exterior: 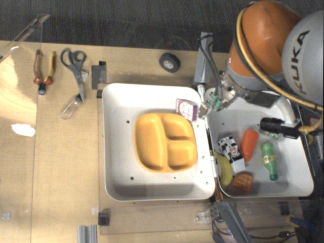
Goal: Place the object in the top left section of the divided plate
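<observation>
- We see the yellow divided plate (165, 142) lying in the middle of the left white bin (116, 135), with one long section on its left and two smaller ones on its right.
- The small purple-and-white packet (186, 109) sits at the plate's upper right edge, near the wall between the bins.
- The tool (208, 105) hangs just beside that packet, on its right; we cannot tell whether it is clenched or released, nor whether it touches the packet.
- In the right white bin (296, 186) we find a black-and-white carton (231, 149), a carrot (249, 143), a green bottle (269, 160), a banana (224, 168) and a brown piece (242, 181).
- On the wooden surface (50, 161) to the left lie scissors (76, 70) and red-handled pliers (43, 71); a roll of tape (170, 62) rests above the left bin.
</observation>
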`<state>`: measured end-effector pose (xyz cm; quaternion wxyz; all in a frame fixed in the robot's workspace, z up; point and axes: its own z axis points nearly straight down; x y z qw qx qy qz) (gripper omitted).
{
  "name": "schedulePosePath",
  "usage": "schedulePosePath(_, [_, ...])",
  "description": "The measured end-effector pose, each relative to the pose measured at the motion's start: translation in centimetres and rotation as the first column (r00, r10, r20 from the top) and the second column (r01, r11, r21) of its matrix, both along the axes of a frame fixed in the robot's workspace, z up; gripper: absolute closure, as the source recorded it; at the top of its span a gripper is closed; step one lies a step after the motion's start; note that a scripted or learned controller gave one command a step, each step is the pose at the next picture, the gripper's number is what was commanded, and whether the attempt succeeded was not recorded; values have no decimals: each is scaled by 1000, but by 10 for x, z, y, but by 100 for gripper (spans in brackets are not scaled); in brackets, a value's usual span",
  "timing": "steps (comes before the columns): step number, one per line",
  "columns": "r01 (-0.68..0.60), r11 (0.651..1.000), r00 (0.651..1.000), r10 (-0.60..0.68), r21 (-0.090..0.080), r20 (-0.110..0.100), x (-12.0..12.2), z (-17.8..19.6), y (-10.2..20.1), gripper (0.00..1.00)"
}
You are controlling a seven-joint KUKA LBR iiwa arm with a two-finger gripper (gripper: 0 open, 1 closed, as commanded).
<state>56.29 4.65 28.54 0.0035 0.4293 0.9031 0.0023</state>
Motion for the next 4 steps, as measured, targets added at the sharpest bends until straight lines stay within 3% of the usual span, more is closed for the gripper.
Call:
schedulePosePath(1, [42,999,999,-42,0,-3,22,-73,-3,100])
schedulePosePath(2, [42,999,999,-42,0,-3,22,-73,-3,0])
schedulePosePath(3, [39,999,999,-39,2,4,24,-61,-2,100])
schedulePosePath(4, [39,999,999,-39,2,4,24,-61,-2,0])
